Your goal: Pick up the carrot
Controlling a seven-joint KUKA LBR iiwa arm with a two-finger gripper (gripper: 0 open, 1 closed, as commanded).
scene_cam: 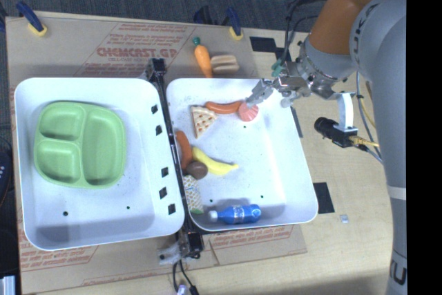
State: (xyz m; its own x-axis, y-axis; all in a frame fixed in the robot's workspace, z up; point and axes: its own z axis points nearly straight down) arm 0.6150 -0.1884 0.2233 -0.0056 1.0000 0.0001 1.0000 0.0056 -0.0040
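Orange carrot [202,59] lies on the cardboard outside the right bin [290,169], just past its far rim, touching or just beside a small sandwich-like toy [224,65]. Gripper [254,106] is inside that bin near the far rim, at the pink end of a hot dog [224,107]. Finger spread: cannot tell. Pizza slice [202,120], banana [215,162], bottle [236,213] also in that bin.

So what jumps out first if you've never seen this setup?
Probably the big grey arm with its orange band, reaching in from the right, its hand hovering over the right bin near a sausage. Next, the bright green plate sitting alone in the left bin. The carrot lies outside the bins, on the cardboard behind them.
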